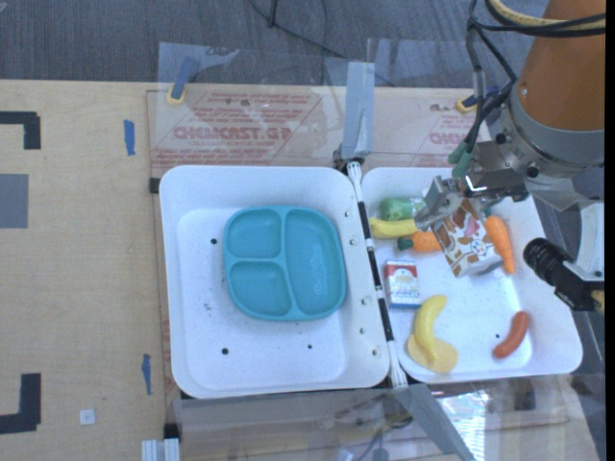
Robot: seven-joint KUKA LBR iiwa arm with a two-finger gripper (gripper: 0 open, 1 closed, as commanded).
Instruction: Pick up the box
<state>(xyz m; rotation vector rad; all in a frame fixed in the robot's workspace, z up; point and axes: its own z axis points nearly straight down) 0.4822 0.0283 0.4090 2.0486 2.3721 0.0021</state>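
Note:
A small red and white box (402, 283) lies flat near the left wall of the right bin (557, 353). A brown and white patterned carton (470, 245) lies tilted further right, beside an orange carrot (499, 242). My gripper (443, 206) hangs low over the top of the right bin, right at the carton's upper left end and above the red and white box. Whether it touches the carton is unclear.
Around the gripper lie a green item (398, 206), a yellow banana (392, 227) and a small orange piece (424, 242). A second banana (431, 335) and a red sausage (511, 334) lie near the front. The left bin (192, 353) holds a teal divided plate (285, 262).

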